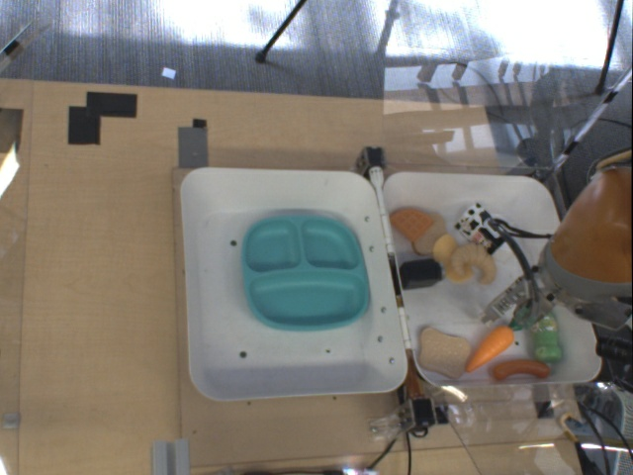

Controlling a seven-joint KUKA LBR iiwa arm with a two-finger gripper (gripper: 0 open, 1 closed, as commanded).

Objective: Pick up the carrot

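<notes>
Carrot (492,347): lies tilted in the right bin (539,191), between bread slice (444,351) and sausage (519,369).
Jaws (516,303): just at carrot's 1 o'clock; grip state cannot be told.

Looks like a robotics lab: plywood desk (99,295) with two white bins (213,364), tripod legs (292,18) on grey carpet (148,28), loose cables (593,433) and black marker patches (99,115).

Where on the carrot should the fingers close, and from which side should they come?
Probably across the carrot's thicker middle, coming straight down from above. It lies flat and slanted in the right bin, tip toward the bread slice, with the sausage just below. Closing across its narrow width uses the free gaps on its long sides.
</notes>
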